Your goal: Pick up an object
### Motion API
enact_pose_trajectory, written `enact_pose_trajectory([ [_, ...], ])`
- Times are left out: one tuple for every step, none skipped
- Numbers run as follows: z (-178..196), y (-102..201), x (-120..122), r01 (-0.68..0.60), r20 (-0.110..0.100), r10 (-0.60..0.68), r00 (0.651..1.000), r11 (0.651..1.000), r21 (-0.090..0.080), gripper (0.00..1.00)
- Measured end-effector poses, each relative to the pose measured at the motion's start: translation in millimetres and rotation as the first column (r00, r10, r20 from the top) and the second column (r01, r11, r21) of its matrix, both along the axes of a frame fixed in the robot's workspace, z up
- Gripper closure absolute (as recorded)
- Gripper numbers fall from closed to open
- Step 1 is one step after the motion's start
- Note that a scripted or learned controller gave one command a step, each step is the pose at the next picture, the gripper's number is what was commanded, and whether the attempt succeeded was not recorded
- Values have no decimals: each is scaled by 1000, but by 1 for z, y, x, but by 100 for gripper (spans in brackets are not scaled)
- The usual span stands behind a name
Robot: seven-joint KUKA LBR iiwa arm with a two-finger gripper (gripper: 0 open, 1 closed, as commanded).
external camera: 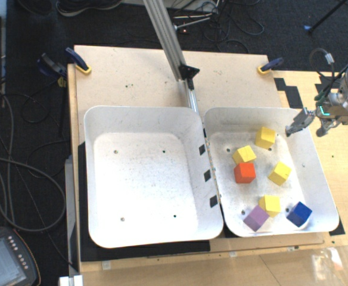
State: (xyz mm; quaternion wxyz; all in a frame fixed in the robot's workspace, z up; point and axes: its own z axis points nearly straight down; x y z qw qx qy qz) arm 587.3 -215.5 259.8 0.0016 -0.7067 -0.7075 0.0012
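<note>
Hovering at the right edge of the view, the claw [308, 126] hangs over the upper right rim of the right bin [323, 183], its two fingers spread apart with nothing between them. Seven blocks lie in that bin: a yellow block [266, 138] nearest the claw, another yellow block [244, 155] touching the orange block [244, 173] below it, a third yellow block [280, 173] to the right, and lower down a purple block [257, 218] beside a fourth yellow block [270, 204], with a blue block [299, 214] near the bottom right corner. The left bin [96, 159] sits alongside on the table [132, 70].
</note>
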Motion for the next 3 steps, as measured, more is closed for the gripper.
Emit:
enact_pose_trajectory([
  [2,0,1,-2,4,2,1000,1000,-2,0],
  [-41,3,-1,1,-1,-1,1000,1000,0,0],
  [-103,3,-9,2,-3,-2,1000,1000,1,0],
])
